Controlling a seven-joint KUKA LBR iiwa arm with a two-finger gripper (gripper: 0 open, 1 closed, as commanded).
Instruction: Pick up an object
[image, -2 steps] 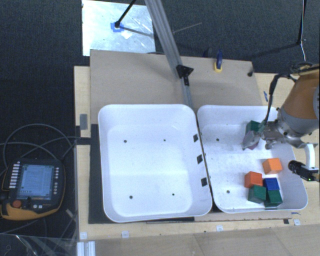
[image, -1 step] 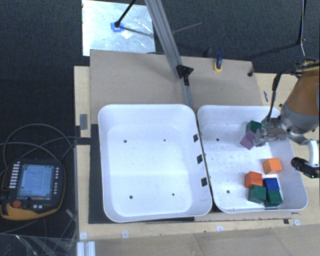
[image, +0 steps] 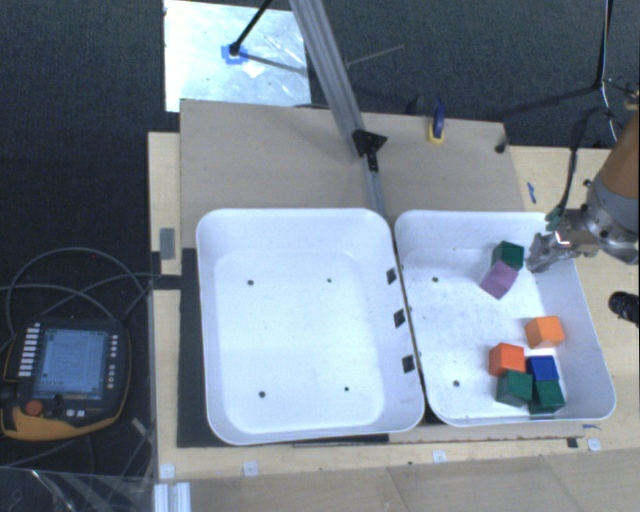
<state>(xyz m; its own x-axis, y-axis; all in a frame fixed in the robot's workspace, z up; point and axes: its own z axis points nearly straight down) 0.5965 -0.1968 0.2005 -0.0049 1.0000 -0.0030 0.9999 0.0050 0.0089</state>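
Metal gripper (image: 545, 252) over right bin (image: 600, 345) rim, near green cube (image: 510, 253), purple block (image: 498, 279); finger state indiscernible.

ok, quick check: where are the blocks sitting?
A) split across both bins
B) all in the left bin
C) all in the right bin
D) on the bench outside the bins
C: every block, from the purple block and green block near the gripper to the orange, blue and green cluster at the near corner, lies inside the right bin.
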